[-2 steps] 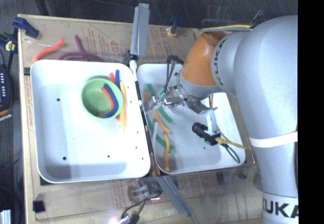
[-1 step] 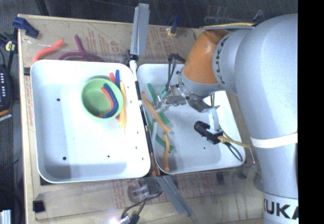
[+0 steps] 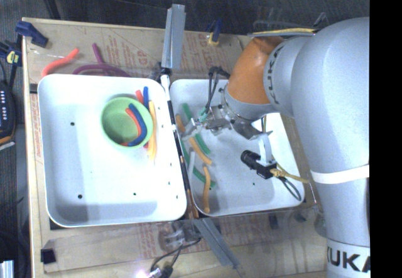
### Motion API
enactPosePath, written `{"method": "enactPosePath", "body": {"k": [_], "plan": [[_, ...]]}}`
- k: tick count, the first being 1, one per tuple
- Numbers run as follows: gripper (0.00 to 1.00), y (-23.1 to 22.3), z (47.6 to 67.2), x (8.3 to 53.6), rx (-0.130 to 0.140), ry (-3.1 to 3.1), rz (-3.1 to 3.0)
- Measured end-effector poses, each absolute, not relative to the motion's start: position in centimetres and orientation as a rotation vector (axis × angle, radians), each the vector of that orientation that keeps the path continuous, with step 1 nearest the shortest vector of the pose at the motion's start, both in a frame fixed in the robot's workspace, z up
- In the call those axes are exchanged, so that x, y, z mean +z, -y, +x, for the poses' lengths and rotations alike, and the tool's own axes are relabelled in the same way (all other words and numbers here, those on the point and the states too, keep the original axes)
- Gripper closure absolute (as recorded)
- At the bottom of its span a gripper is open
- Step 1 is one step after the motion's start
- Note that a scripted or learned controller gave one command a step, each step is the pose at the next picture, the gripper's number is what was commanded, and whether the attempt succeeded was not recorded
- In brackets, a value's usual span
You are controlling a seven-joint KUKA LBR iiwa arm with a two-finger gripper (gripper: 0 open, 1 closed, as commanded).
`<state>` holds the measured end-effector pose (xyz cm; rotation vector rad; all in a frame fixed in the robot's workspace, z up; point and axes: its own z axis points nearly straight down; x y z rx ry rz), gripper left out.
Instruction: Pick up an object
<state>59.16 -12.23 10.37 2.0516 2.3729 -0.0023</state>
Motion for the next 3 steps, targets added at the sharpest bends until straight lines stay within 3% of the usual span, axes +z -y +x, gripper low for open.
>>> {"method": "enactPosePath", "body": {"k": [1,2,3], "plan": [[1.00,12.2,59.2,11.3,-0.005,-2.378,2.045],[0.00,12.2,59.2,11.3,-0.006,-2.378,2.044],[0.00,12.0,56.0,9.8,0.005,-2.408,1.992]]}}
